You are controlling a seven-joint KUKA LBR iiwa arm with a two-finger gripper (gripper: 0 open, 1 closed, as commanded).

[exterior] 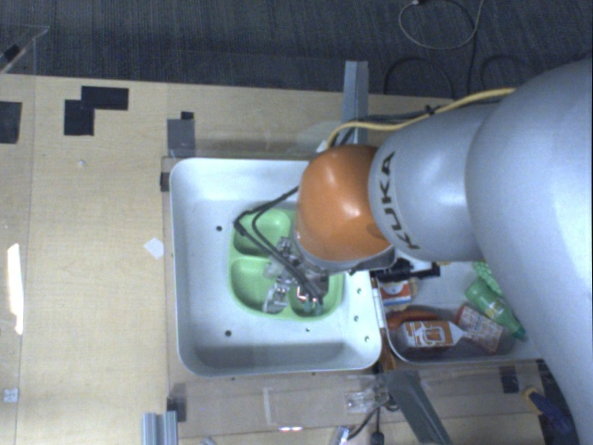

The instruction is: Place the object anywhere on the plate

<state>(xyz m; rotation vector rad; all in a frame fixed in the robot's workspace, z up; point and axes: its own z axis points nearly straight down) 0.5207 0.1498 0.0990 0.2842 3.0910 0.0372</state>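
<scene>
Arm (pixel 463 193): grey KUKA, orange band, reaching in from 3 o'clock. It covers most of the right half of my view and the 3 o'clock side of the left bin.

Left bin (pixel 199 276): shallow, white, on the tabletop (pixel 83 248). It holds the plate.

Plate (pixel 248 281): light green with divided compartments, lying at the bin's centre. Its 3 o'clock portion is under the wrist.

Right bin (pixel 394 346): mostly masked by the arm. At 5 o'clock I make out packaged goods, one a brown-and-red packet (pixel 428 334), with something green (pixel 486 295) beside them. I cannot identify them further.

End effector (pixel 295 290): poised directly over the plate's lower compartments, at about 5 o'clock of the plate. I see metal parts there, but I cannot tell whether they are spread or pressed together.

Object: I cannot make out any item between the end effector's tips or resting on the plate. Glare and clutter confuse that spot, so I judge its location as unconfirmed.

Handling note: if an item is carried, I would release it low over a compartment floor, clear of the dividing ridges, then lift straight up to avoid dragging the plate.
</scene>
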